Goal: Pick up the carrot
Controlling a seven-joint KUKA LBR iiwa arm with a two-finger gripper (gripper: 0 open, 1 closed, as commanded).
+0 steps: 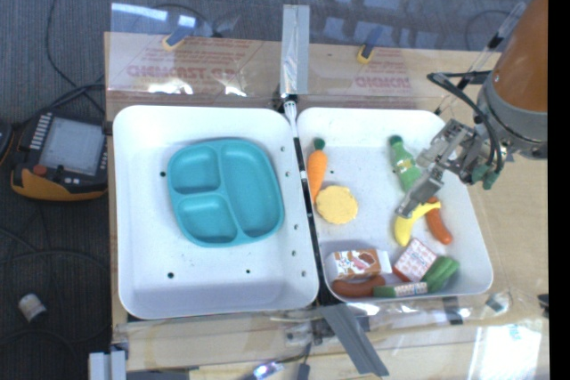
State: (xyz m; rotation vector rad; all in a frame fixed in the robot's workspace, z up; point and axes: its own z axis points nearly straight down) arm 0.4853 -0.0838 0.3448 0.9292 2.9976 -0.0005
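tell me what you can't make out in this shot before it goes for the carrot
- Gripper, camera view: blurred; open or shut is unclear, and it covers part of the yellow toy.
- Arm: cut off by the right edge.
- Packets: labels too small to read.
- Carrot: plainly visible.

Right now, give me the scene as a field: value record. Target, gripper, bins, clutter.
target: carrot, lying at the left edge of the right bin, against the divider
gripper: gripper over the right side of the right bin, apart from the carrot; nothing seen between its fingers
left bin: left bin holds a teal divided plate
near target: yellow round piece just below the carrot
under gripper: green bottle, yellow banana, orange-red piece
front of right bin: small packets and a sausage
task state: carrot not yet picked
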